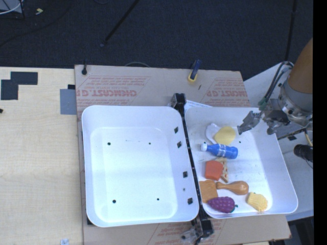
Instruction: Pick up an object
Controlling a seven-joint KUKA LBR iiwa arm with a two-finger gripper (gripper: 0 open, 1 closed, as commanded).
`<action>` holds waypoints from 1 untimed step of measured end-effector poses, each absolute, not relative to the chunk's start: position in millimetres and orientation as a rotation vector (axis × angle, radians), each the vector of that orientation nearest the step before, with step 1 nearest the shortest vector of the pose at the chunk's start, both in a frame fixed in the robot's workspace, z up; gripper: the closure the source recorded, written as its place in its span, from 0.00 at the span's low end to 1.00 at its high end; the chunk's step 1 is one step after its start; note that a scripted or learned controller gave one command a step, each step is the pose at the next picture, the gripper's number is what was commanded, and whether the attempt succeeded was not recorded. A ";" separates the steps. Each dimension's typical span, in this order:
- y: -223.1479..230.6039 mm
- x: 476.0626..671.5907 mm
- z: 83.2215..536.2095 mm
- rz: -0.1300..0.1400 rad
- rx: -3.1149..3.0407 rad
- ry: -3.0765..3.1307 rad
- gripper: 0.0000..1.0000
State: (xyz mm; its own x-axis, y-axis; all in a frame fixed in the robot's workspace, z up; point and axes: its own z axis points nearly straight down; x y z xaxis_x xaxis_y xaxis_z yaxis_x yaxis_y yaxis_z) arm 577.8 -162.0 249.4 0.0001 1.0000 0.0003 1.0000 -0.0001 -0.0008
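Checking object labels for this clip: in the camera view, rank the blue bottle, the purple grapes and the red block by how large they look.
1. blue bottle, longest
2. purple grapes
3. red block

The grapes and the block look close in size, so their order is unsure.

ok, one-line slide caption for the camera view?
Gripper poised over the right bin beside a yellow toy, blue bottle just below.

The arm [301, 80] enters from the right side, its orange band at the edge. The wrist bends down and to the left, and the tool [249, 122] points left, hanging low.
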 end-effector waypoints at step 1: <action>-124.4 555.1 94.0 0.014 -2.210 -2.207 0.00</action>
